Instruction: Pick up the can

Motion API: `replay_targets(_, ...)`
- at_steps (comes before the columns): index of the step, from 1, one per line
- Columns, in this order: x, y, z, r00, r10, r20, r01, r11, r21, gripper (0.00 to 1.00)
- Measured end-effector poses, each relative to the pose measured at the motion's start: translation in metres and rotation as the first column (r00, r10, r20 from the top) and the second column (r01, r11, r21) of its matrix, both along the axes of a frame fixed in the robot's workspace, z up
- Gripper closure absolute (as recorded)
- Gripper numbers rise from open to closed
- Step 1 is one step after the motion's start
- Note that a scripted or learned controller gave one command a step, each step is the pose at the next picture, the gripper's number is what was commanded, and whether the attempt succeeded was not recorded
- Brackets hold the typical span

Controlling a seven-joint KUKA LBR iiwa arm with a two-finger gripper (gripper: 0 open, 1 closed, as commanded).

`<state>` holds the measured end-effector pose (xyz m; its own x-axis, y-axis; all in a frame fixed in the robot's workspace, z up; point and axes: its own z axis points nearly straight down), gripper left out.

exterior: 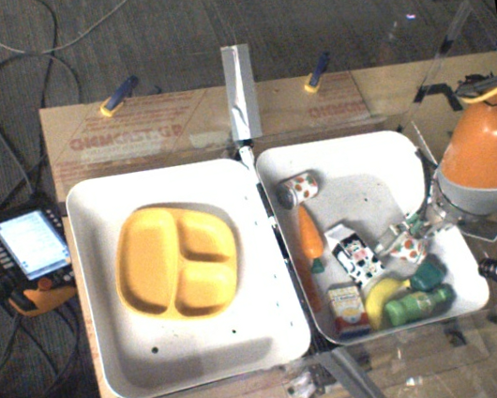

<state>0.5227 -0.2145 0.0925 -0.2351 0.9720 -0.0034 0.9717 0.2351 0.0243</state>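
A yellow tray [179,260] lies in the left bin [99,296]. The right bin [364,149] holds a can [301,188] on its side, a carrot [310,238], a banana [385,296] and a green bottle [419,304]. The gripper [406,239] hangs over the right bin's clutter, well apart from the can.

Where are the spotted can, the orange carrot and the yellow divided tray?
Small white can with red spots [301,189], camera view: on its side wall.
Orange carrot [309,235], camera view: mid-body.
Yellow divided plastic tray [179,259], camera view: central divider.
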Motion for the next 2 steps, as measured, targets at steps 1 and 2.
replay_targets(1, -0.002, -0.004, 0.006, 1.0, -0.005, -0.005, 0.005, 1.0, -0.004, 1.0)
replay_targets(2, 0.004, -0.008, 0.07, 0.999, -0.028, -0.029, 0.028, 1.0, -0.002, 1.0)
